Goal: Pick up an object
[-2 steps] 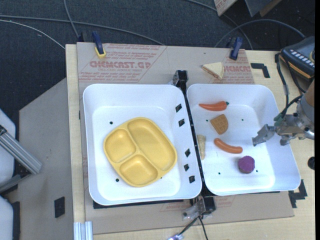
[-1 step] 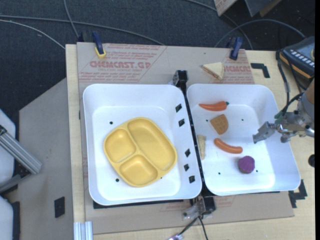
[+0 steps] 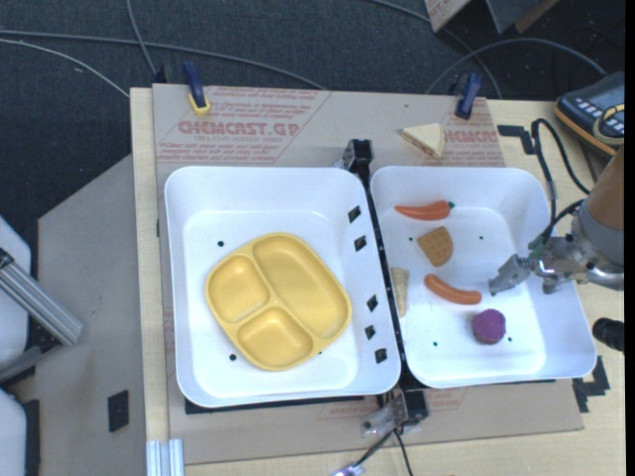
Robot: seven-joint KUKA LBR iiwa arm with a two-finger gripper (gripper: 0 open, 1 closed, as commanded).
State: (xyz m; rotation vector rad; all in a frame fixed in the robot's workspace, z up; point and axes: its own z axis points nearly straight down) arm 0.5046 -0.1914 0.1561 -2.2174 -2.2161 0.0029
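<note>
The right bin (image 3: 556, 350) holds a red chili pepper (image 3: 424, 209), a tan cracker (image 3: 435, 245), an orange-red sausage (image 3: 452, 290), a purple ball-like item (image 3: 488, 326) and a pale beige strip (image 3: 399, 291) against its left wall. My gripper (image 3: 511, 275) reaches in from the right and hangs low over the bin's right half. Its tip is just right of the sausage and above the purple item, with nothing visibly held.
A yellow three-compartment plate (image 3: 278, 298) lies in the left bin (image 3: 189, 226). A sandwich wedge (image 3: 425, 139) rests on the board behind the right bin. Blue clamps (image 3: 195, 87) hold the board's back edge, and cables run near the arm at the right.
</note>
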